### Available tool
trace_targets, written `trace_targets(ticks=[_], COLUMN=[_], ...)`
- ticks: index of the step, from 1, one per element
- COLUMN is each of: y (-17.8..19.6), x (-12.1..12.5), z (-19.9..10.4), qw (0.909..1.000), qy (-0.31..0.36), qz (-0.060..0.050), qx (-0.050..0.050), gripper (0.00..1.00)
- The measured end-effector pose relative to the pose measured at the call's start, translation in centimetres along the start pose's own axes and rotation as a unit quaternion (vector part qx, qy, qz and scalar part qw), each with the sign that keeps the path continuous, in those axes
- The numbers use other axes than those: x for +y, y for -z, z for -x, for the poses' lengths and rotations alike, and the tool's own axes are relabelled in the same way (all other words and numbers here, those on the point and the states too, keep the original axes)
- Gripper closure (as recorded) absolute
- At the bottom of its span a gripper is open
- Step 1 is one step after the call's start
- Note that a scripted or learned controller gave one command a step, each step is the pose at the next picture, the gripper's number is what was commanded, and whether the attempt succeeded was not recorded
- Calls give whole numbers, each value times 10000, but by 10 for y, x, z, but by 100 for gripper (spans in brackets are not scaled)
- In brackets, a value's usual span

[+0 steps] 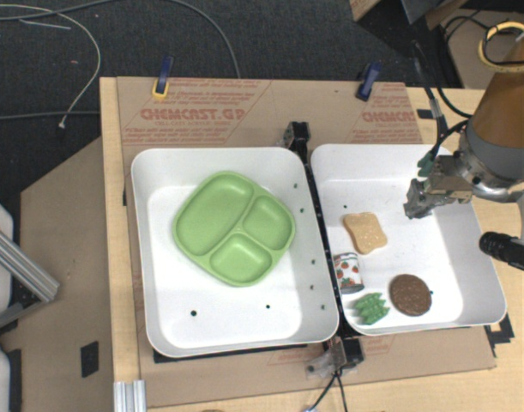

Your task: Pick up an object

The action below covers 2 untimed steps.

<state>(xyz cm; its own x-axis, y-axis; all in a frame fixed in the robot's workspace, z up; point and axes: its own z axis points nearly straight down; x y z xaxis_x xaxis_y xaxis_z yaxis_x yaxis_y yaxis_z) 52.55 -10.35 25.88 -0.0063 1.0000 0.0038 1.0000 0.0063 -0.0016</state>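
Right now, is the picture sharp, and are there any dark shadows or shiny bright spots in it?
In the camera view, light is even and soft; the green plate and the cookie look fairly sharp, with only faint shadows under them; the white bins are bright but not glaring; the gripper looks slightly soft, its fine detail hard to read.

Left bin [150,230]: divided plate [234,227] lay in it. Right bin [467,273]: bread slice [365,232] behind can [348,272]; toy greens [370,308] left of cookie [411,294], nearest front rim.
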Motion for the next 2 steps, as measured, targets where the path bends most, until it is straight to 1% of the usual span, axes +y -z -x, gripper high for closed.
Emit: trace_targets(ticks=[1,2], y=[-9,-5], x=[-16,-20], z=[-46,-97], qw=[10000,10000], qy=[-8,0], qz=[-12,-4], qx=[-2,-2], gripper=[100,100])
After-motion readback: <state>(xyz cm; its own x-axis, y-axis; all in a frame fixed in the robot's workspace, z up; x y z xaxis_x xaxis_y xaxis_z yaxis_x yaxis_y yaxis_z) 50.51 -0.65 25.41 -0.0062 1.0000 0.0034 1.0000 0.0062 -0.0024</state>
